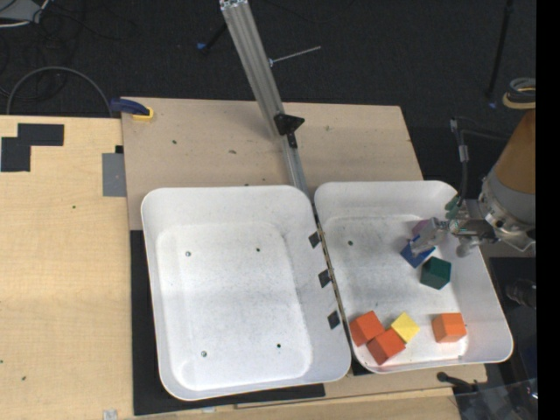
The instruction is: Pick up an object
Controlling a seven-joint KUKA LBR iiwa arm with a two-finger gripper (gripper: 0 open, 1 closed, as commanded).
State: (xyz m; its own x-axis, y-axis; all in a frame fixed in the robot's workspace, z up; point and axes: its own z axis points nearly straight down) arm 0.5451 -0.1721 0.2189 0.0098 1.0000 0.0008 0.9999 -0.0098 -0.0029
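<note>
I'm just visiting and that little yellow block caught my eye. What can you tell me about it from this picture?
The yellow block is a small cube of plain, solid colour, with no markings that can be made out; its material cannot be told. It lies on the floor of the right bin, near the front edge, turned at an angle to the bin's sides. It sits tight against a red-orange block at its lower left, apparently touching it. The gripper is further back in the bin, well away from it.
</note>
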